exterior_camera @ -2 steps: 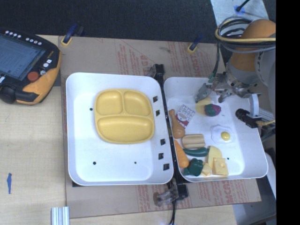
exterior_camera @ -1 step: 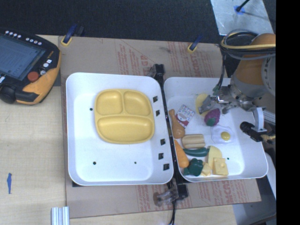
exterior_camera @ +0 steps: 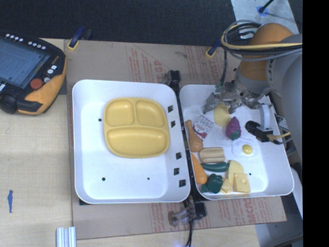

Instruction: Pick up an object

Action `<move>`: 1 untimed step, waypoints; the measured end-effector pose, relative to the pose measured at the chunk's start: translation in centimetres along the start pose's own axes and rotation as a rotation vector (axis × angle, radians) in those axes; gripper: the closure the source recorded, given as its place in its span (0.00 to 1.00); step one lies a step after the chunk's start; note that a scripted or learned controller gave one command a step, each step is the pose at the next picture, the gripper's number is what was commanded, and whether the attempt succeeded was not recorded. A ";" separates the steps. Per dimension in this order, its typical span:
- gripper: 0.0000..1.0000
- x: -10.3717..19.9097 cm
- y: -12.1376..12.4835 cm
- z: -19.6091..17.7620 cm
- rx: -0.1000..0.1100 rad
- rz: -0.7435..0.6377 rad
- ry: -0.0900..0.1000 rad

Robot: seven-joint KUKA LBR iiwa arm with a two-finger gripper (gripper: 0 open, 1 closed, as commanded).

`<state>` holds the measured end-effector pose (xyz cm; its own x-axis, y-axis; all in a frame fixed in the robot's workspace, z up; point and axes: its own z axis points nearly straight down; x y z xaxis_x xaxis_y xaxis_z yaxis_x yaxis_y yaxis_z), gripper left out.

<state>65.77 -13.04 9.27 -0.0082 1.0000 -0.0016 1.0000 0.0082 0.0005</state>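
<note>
Though tilted, carrot (exterior_camera: 198,170) lengthwise (tip nearward).

Robotics lab bench. Evidence: grey KUKA arm with orange band (exterior_camera: 267,45) at the bench's right edge; orange-and-black teach pendant with screen (exterior_camera: 28,73) at its left edge; 2 shallow white plastic bins (exterior_camera: 87,138) clipped together on taped brown cardboard (exterior_camera: 139,53).

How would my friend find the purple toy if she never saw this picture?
Look in the right white bin, the one crowded with toy food. Near its middle, beside a pale yellow piece, lies the purple toy. It is the only purple thing there, small and bumpy like grapes.
</note>
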 end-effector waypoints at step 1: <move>1.00 -0.2 -0.1 -1.1 0.003 0.001 0.000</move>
<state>65.65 -13.26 10.32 -0.0074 1.0000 -0.0016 1.0000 0.0074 -0.0028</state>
